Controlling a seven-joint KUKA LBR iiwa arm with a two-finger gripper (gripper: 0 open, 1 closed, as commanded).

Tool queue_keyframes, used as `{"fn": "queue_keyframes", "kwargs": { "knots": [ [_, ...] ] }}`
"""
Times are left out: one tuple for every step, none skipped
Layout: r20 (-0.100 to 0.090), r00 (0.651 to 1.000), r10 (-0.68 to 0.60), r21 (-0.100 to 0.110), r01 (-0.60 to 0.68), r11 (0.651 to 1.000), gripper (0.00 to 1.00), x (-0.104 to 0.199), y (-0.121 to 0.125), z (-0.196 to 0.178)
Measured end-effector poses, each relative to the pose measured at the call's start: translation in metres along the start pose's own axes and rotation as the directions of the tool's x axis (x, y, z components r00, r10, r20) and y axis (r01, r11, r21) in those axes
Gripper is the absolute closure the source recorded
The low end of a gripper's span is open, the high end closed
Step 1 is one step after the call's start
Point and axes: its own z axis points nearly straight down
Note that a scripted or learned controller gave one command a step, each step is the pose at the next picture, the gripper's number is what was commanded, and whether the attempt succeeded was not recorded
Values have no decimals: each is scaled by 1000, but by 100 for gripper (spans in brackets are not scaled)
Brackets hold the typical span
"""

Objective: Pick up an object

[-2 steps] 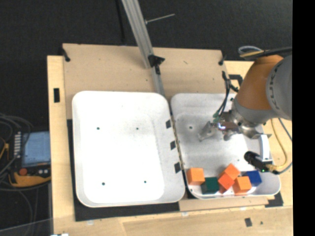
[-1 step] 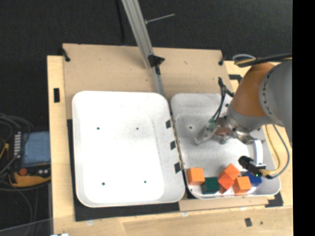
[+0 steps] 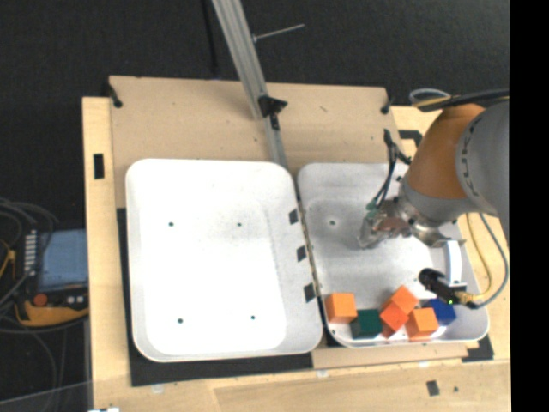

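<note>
We cannot tell the gripper's state; hovering over bare right bin, it risks missing the clustered blocks.

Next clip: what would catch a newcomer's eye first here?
The grey arm with its orange band reaches in from the right, its gripper low over the middle of the right bin. Along that bin's near edge huddle small blocks: three orange blocks, a green block and a blue block.

overhead, slanted – both bins in frame – arm at right
</note>
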Motion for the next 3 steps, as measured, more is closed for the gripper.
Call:
{"fn": "queue_keyframes", "kwargs": {
  "knots": [
    [0, 1000, -13, 0, 13, 1000, 100, 0, 3, -65],
    [0, 1000, -15, -1, 15, 1000, 100, 1, -2, -126],
    [0, 1000, -17, 1, 17, 1000, 100, 0, 0, -172]
  ]
}}
